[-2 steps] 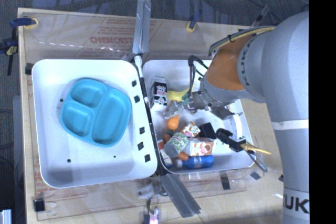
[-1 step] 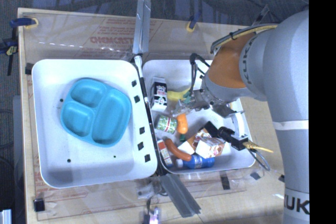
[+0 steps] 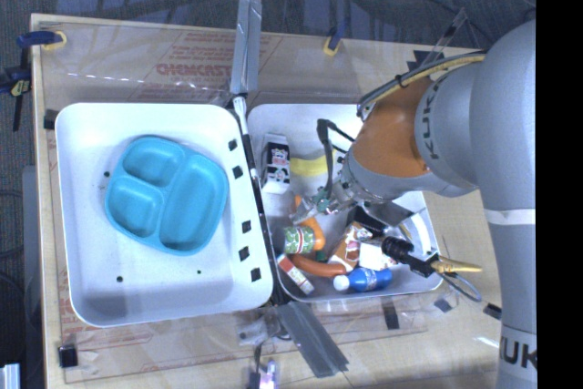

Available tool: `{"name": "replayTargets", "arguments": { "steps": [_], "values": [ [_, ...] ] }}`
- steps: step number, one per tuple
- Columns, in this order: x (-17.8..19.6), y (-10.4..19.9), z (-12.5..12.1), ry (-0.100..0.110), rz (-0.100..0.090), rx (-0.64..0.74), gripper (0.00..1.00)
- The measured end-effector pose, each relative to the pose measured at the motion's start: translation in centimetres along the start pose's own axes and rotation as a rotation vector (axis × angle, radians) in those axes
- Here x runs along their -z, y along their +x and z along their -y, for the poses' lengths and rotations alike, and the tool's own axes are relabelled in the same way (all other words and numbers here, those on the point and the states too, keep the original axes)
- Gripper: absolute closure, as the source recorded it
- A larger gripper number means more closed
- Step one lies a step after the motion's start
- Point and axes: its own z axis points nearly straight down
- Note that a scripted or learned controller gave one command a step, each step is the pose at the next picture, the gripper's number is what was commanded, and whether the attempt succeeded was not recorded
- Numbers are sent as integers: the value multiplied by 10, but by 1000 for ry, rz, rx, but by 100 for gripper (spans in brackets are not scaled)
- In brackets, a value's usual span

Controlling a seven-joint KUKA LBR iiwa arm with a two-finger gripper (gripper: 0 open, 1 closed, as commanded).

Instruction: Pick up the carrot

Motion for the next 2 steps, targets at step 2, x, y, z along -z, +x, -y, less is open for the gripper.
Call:
{"name": "replayTargets", "arguments": {
  "steps": [2],
  "values": [
    [7,-2,-5,1,-1,-80,100]
  ]
}}
